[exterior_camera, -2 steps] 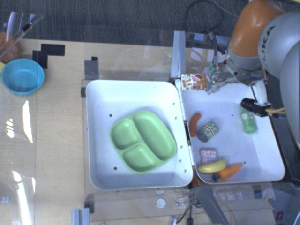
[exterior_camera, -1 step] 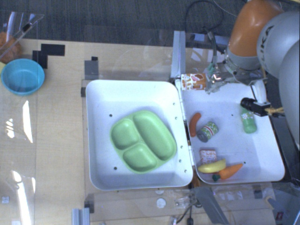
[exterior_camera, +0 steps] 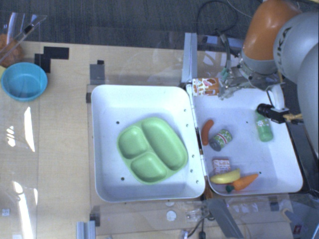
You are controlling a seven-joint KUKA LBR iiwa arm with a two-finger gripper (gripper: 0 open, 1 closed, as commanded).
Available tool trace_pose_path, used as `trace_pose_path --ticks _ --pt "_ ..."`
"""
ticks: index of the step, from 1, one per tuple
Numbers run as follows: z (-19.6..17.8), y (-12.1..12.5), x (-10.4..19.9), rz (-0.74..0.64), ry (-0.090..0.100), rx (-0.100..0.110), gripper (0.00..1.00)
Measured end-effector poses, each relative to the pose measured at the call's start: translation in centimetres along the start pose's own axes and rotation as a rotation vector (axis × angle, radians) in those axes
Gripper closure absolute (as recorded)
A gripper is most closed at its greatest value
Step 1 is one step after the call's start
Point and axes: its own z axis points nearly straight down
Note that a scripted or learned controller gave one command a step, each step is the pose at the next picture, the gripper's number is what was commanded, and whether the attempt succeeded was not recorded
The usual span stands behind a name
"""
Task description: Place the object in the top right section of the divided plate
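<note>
**A:** Where is the divided plate?

**B:** The green divided plate lies flat in the left bin, near its middle, turned at a slant. All three of its sections are bare.

**A:** And the tool?

**B:** The tool is over the far left corner of the right bin, below the orange band on the arm. It sits just beside a small carton with red and white print that lies at that corner. I cannot tell how the tool is set, or whether anything is in it.

**A:** What is in the right bin?

**B:** A small sausage lies near the left wall, with a tin can on its side just beside it. Nearer the front are a small packet, a banana and a carrot, close together. A green bottle with a dark cap lies by the right wall.

**A:** Anything on the counter?

**B:** A blue bowl stands at the far left, well apart from the bins.
</note>
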Motion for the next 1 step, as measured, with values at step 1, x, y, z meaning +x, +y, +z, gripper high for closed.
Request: trace_pose_path --ticks 1 --pt "0.03 -2.38 1.81 -0.047 -0.003 0.009 1.0"
